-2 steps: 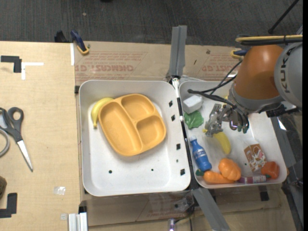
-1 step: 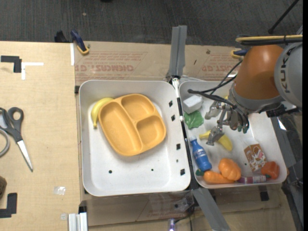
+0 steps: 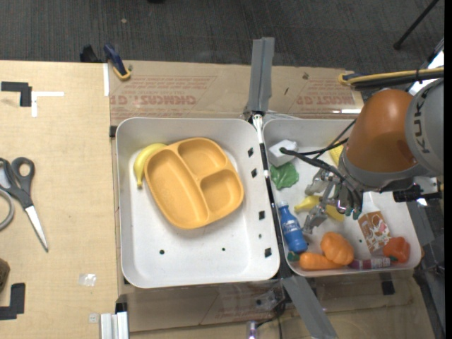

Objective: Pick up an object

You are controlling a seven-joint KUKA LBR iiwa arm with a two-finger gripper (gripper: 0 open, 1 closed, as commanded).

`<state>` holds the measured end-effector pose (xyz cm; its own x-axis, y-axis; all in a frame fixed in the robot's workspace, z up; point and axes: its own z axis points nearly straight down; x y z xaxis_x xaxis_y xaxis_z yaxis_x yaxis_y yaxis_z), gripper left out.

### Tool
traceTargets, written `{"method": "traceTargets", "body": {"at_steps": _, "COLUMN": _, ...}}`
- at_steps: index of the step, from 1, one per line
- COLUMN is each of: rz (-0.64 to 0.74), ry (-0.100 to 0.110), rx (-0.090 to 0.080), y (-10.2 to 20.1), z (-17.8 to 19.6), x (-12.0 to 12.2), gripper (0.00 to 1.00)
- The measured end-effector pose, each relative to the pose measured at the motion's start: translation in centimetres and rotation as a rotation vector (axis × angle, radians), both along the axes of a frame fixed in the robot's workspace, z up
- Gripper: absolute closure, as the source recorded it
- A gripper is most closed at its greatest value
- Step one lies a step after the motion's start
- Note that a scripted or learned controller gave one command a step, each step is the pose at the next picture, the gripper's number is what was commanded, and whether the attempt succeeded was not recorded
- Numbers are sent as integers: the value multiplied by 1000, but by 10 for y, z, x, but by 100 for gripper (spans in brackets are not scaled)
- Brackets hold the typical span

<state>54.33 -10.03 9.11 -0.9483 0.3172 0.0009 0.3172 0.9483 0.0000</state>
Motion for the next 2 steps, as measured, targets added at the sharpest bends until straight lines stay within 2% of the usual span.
{"method": "traceTargets", "body": {"at_steps": 1, "rz": -90, "ry": -1, "rx": 0, "y": 3, "z": 1, "x": -17, "gripper": 0}}
{"method": "traceTargets", "body": {"at_steps": 2, "rz": 209, "ry": -7, "rx": -2, "y": -11, "z": 2, "x": 61, "gripper": 0}}
